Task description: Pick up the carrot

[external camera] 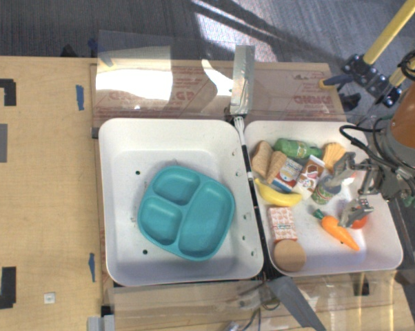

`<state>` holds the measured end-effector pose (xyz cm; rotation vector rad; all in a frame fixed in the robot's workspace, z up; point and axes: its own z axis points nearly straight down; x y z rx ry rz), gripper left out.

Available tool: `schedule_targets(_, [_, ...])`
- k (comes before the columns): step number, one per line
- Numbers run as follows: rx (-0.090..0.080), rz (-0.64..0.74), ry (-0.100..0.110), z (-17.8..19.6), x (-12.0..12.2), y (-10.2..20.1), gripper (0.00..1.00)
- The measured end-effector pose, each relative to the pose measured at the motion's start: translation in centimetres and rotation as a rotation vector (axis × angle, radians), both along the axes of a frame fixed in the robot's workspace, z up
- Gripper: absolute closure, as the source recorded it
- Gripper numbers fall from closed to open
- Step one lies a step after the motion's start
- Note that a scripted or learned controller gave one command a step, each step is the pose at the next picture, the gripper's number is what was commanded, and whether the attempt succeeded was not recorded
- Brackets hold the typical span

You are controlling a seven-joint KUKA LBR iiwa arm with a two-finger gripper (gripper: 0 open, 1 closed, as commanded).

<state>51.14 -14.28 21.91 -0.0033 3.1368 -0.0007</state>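
Note:
The carrot (341,234), orange with a small green top, lies aslant on the floor of the right bin (383,254), near its front right corner. My gripper (343,197) hangs just above and behind the carrot, reaching in from the right. It is open: one finger is near the green can (322,192) and the other sits just over the carrot's thick end, beside a small red item (360,221). Nothing is held between the fingers.
The right bin also holds a banana (278,196), a green bottle (297,148), two tan cones (268,161), a small carton (309,173), a pink-white box (282,223) and a round tan piece (288,254). A teal divided plate (187,213) lies in the left bin (118,150).

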Motion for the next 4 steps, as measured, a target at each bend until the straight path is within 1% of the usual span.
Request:
schedule_targets(1, [-0.003,0.083,-0.010,-12.9,-2.7,-0.1,0.00])
schedule_targets(2, [-0.006,0.086,-0.021,-11.6,-2.3,0.1,1.00])
schedule_targets(4, [-0.008,0.090,-0.035,-9.6,-1.8,0.3,1.00])
